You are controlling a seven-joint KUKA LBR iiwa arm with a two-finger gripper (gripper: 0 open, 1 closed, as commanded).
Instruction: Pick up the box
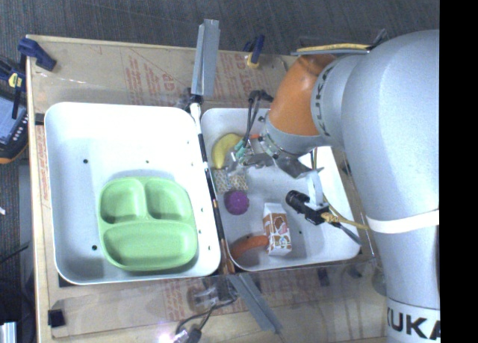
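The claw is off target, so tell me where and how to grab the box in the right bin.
The box lies flat near the right bin's front wall, long axis running front to back. Come straight down from above and close the claw across its two long side edges, near the middle. The orange item sits close on its left, so that side looks tight; the right side looks freer.
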